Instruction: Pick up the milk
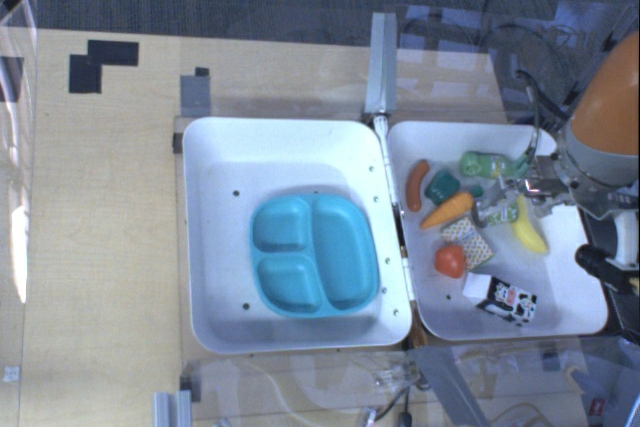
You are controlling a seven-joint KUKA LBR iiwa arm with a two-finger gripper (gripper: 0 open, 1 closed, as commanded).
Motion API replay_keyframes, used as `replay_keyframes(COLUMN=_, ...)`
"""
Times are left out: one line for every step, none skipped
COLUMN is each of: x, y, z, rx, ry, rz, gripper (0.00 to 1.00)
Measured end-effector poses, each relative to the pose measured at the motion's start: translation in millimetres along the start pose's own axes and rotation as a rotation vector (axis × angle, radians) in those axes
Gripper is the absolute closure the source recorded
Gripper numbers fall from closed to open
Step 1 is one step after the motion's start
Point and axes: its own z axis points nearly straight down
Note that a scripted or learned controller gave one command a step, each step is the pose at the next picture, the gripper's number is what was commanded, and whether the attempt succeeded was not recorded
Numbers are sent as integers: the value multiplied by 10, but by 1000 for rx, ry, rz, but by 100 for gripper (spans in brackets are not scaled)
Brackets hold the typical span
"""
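Showing cow-print label, milk (505, 298).

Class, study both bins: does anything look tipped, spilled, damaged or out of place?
Only the milk carton stands out: it lies flat on its side near the right bin's front edge, not upright. Nothing looks spilled or broken. The blue divided plate sits level in the left bin.

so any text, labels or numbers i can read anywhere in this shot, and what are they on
No text can be read.
Milk carton: black and white print, no letters resolve.
Green bottle: any label is too blurred to read.
Checkered packet: a pattern, no words made out.
Black patches on the bench: plain shapes, no writing.
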Motion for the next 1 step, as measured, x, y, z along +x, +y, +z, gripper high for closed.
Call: replay_keyframes(x=148, y=-400, z=886, rx=-5, ry=-1, rz=-31, gripper=0)
